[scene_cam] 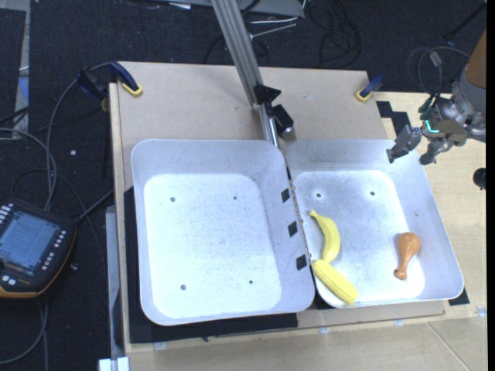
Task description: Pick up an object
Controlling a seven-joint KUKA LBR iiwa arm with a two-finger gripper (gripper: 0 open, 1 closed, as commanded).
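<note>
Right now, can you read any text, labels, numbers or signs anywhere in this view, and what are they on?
No text can be read in this view.
Handheld pendant left of the bench: its screen shows lit content, too small and blurred to read.
Black tabs along the seam between the two bins: plain marks, no letters visible.
Banana, yellow object, brown drumstick-shaped object and gripper: no labels visible.

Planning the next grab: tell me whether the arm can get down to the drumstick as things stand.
Probably yes. The drumstick lies alone near the right bin's right side, apart from the two bananas, with nothing over it. The tool hangs above that bin's far right corner.
</note>
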